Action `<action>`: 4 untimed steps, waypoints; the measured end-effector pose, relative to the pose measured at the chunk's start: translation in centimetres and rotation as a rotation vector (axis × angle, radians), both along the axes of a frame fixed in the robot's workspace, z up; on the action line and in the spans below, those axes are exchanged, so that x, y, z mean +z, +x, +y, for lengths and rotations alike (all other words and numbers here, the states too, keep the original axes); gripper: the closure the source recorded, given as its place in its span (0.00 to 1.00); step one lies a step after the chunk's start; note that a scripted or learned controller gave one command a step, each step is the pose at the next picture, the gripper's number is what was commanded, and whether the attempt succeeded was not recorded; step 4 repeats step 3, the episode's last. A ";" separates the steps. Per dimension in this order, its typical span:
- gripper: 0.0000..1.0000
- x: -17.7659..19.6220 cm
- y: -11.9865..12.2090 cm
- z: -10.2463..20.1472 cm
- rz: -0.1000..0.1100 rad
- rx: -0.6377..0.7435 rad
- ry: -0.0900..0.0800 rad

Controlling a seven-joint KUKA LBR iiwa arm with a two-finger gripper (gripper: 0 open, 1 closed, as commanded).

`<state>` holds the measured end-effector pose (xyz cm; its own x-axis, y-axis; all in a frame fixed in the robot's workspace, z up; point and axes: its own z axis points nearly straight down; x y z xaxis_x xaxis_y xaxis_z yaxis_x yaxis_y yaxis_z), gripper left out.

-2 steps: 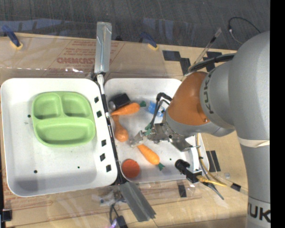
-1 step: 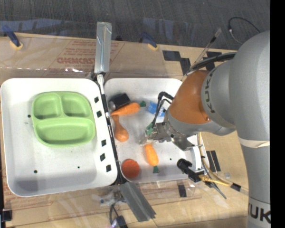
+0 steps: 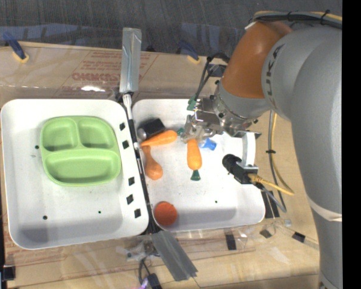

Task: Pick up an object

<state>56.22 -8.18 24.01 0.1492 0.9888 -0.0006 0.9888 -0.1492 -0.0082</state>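
Carrot (image 3: 194,154) upright under end effector (image 3: 194,127), grip state unclear; second carrot (image 3: 159,139) just beside.

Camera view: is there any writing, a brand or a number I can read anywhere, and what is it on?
Red printing on the cardboard sheet behind the bins: too blurred to read.
Dark letters on the arm's grey casing, beside the orange band: seen at a slant, not readable.
Nothing else carries legible text.

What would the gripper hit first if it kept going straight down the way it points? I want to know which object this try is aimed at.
Most likely the carrot standing lengthwise in the right bin: the gripper hangs right above its orange top end. Depth is hard to judge from this slanted view, so it might miss it.
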 end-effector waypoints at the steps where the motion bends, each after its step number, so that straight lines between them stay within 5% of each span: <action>1: 1.00 1.5 3.9 2.3 0.000 0.127 -0.001; 2: 1.00 1.9 9.2 -2.8 0.002 0.095 0.000; 3: 1.00 -3.3 7.1 -2.2 0.003 0.166 0.002; 4: 1.00 -3.3 7.1 -2.2 0.003 0.166 0.002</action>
